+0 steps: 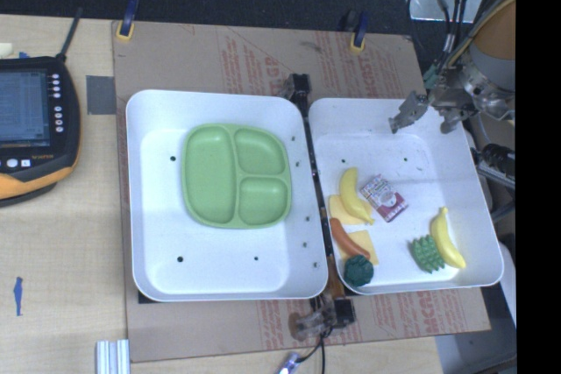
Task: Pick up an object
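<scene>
White bins sit side by side on a cardboard-covered bench, arm waiting at right.

Left bin (149,188) holds a green divided plate (237,176). Right bin (421,144) gathers the pickable toys along its near side: two bananas (352,194), a small packet (384,197), a carrot (347,239). Gripper (427,112) hangs above the far corner, fingers spread, holding nothing.

Light wooden bench (61,276) seen from above, covered centrally by a brown cardboard sheet (386,66) held at its far edge by two clamps (128,18). Two shallow white bins rest side by side on the cardboard: left bin (158,267) and right bin (478,276), their inner rims touching. A handheld control pendant (31,127) with a dark screen lies on the bench's left part. A small blue mark (18,294) shows nearer the front-left corner.
</scene>
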Motion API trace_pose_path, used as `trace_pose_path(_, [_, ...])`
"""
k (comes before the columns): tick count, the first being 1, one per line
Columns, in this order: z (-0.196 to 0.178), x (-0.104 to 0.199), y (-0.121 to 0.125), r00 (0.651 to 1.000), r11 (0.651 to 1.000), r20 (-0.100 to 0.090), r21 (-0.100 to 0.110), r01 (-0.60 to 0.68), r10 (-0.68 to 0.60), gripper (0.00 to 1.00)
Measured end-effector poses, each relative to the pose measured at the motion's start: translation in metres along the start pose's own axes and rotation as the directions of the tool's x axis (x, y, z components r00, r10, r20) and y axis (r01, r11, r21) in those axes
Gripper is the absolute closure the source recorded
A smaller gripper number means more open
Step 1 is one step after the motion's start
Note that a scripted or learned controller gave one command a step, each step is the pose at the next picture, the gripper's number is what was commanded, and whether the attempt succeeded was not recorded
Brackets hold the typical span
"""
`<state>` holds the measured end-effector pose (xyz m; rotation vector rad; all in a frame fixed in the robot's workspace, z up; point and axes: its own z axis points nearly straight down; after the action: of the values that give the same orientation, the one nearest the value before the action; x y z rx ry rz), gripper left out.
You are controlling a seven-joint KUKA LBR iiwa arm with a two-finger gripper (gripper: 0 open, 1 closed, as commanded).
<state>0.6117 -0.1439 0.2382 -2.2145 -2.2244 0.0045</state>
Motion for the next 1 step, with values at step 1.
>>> trace_pose_path(1, [0.1477,0.0259,-0.0212,1.0,1.0,0.0,0.002,0.0,0.0,0.0])
